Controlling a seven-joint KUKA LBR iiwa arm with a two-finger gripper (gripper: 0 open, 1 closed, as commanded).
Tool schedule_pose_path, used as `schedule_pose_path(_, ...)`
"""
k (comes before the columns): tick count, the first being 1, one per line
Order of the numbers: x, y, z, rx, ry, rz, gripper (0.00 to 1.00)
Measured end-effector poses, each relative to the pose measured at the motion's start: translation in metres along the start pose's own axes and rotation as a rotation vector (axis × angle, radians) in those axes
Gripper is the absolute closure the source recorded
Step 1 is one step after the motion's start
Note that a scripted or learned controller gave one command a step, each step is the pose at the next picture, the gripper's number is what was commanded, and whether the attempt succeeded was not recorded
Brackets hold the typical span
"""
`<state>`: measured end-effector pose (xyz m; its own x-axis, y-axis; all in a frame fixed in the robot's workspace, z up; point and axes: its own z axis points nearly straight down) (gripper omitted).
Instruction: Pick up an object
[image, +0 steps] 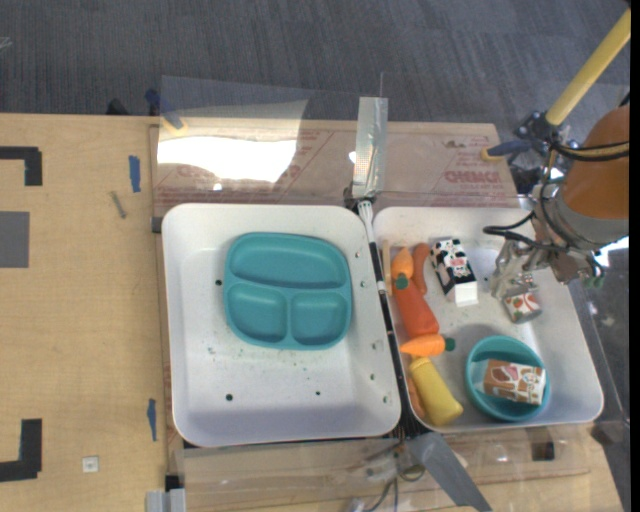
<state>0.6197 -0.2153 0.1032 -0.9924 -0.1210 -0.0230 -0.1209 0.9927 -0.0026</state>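
Note:
My gripper (520, 278) hangs over the right side of the right bin (583, 335), below the orange wrist band. Just under its tip lies a small red, white and green packet (521, 304); whether it is gripped is hidden. To the left stand a black-and-white cow-patterned carton (452, 266), a long orange carrot (414, 298), a shorter carrot (424, 345) and a yellow banana-like piece (434, 390). A teal bowl (478, 385) at the bin's front holds a brown-and-white box (514, 381).
The left bin (190, 330) holds a teal divided plate (289, 290). A metal divider (371, 150) rises behind the seam between the bins. Cables and a yellow rod (590, 70) cross the upper right. Wooden bench (70, 300) extends to the left.

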Motion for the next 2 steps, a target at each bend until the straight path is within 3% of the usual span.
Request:
schedule_pose_path(1,0.001,0.000,0.001,-0.001,0.002,0.000,0.00)
schedule_pose_path(2,-0.051,-0.012,-0.044,-0.003,0.008,-0.560,0.00)
